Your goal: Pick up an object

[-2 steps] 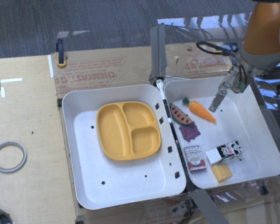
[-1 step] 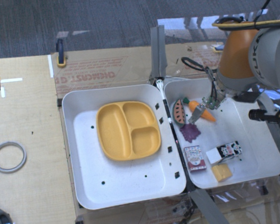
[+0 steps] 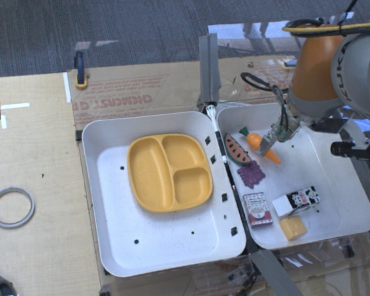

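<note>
From above, the gripper (image 3: 273,139) hangs low in the right bin (image 3: 350,222), its tip right at the carrot (image 3: 261,146); whether it is gripping cannot be told from here; a watermelon slice (image 3: 237,150) and grapes (image 3: 251,173) lie just left, a red box (image 3: 258,208), a milk carton (image 3: 296,201) and cheese (image 3: 292,227) nearer; the left bin (image 3: 117,250) holds a yellow plate (image 3: 170,172); this looks like the grasp itself, so next should come a firm squeeze and a straight lift.

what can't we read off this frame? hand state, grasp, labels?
- Hand: in the camera view its tip overlaps the orange carrot; whether it grips or merely touches can't be told.
- Small red box and black-and-white carton: print too small to read.
- Arm: cut off by the right edge.
</note>
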`<act>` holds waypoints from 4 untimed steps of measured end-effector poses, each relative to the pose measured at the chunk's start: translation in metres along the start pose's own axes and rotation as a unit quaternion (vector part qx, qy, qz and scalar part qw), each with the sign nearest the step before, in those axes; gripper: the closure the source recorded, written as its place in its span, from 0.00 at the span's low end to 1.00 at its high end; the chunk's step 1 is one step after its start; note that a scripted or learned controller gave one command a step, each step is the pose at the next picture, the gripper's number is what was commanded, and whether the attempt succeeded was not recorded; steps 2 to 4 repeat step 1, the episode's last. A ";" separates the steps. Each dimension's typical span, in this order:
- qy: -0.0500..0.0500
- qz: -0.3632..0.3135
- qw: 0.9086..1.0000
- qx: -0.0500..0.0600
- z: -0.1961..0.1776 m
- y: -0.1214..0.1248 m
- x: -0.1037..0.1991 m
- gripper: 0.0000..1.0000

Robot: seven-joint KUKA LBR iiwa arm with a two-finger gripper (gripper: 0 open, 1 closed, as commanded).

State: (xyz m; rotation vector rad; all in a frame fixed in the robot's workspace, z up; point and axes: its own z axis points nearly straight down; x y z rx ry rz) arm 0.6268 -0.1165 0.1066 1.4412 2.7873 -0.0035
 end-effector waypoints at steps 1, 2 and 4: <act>0.001 0.114 0.993 0.000 -0.086 0.063 0.032 1.00; 0.001 0.114 0.993 0.000 -0.086 0.063 0.032 1.00; 0.001 0.114 0.993 0.000 -0.086 0.063 0.032 1.00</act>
